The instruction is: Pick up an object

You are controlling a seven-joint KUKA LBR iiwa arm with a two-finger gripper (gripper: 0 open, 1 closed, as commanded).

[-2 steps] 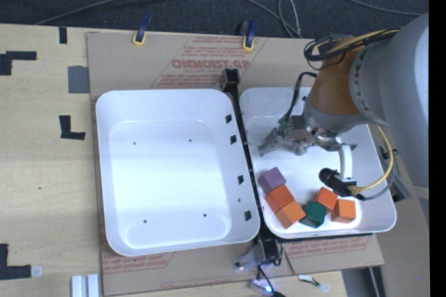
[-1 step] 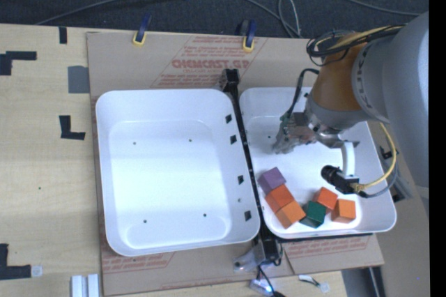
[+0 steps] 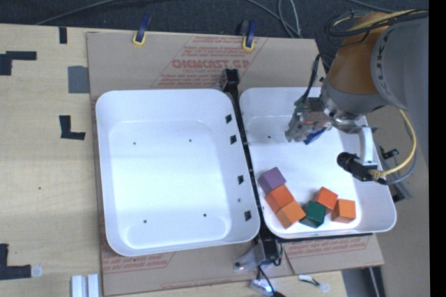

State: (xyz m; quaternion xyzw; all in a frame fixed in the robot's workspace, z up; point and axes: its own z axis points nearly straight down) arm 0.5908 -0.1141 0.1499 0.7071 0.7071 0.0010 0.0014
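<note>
In the right bin (image 3: 376, 222) several small blocks lie near the front: a purple block (image 3: 271, 179), an orange block (image 3: 281, 196), another orange block (image 3: 290, 212), a green block (image 3: 314, 212), a red-orange block (image 3: 325, 197) and an orange block (image 3: 344, 209). My gripper (image 3: 304, 130) hangs over the back part of the right bin, well behind the blocks. Something small and blue shows at its tips, but I cannot make out what it is.
The left bin (image 3: 111, 114) sits beside the right one, with a black divider (image 3: 240, 149) between them. Cables run along the back of the bench. A black fitting with a yellow hose (image 3: 359, 166) hangs off the arm over the right bin.
</note>
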